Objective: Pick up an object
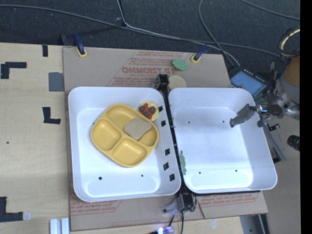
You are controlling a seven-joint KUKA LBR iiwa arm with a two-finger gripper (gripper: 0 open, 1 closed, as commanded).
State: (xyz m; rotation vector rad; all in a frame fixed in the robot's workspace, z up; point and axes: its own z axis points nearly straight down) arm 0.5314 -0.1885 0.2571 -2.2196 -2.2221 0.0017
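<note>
Yellow plastic, a divided plate point(124, 141) is lying in the left bin point(80, 130), a tan bread slice point(137, 128) resting on it and a small red-and-dark toy point(148, 110) sitting just beyond its rim. Over the right bin point(263, 177), the gripper point(240, 117) is hovering, its grasp impossible to tell.

A single fixed camera hangs above the bench and looks down at a slant, far enough back to take in both white bins: the left bin point(78, 145) and the right bin point(219, 145) lie side by side mid-frame. Dark floor runs along the top edge, and the arm point(285, 104) enters from the right.
</note>
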